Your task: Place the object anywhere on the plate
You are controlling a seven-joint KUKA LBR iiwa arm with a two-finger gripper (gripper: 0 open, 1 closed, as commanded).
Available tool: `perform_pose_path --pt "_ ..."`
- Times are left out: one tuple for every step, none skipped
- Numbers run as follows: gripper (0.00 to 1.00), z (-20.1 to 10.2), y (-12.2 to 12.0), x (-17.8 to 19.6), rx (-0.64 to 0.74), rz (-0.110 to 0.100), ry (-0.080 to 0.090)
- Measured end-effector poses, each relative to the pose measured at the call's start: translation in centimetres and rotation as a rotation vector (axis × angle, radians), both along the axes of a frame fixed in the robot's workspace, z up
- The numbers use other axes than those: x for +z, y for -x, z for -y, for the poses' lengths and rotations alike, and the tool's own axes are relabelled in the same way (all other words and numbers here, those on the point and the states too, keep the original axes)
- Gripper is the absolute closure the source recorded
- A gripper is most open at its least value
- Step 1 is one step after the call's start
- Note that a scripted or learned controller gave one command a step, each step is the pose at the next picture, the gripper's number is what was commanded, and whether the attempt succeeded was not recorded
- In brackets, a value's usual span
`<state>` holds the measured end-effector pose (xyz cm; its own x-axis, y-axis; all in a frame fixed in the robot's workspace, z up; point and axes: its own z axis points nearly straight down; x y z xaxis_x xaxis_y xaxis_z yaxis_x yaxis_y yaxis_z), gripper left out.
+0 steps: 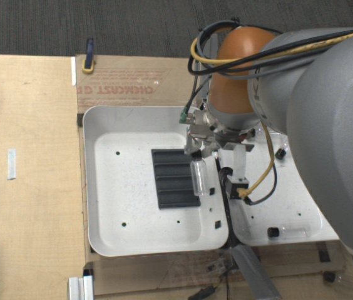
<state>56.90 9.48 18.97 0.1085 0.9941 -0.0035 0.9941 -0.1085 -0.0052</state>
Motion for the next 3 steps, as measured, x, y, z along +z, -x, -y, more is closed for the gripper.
perform_pose_path --pt "1.00 -7.0 2.5 2.9 0.550 0.002 -0.003" --pt "1.00 -8.0 -0.7 10.1 0.766 0.003 -0.003" --pt "1.00 -11.4 -0.3 14.8 1.140 0.004 -0.004"
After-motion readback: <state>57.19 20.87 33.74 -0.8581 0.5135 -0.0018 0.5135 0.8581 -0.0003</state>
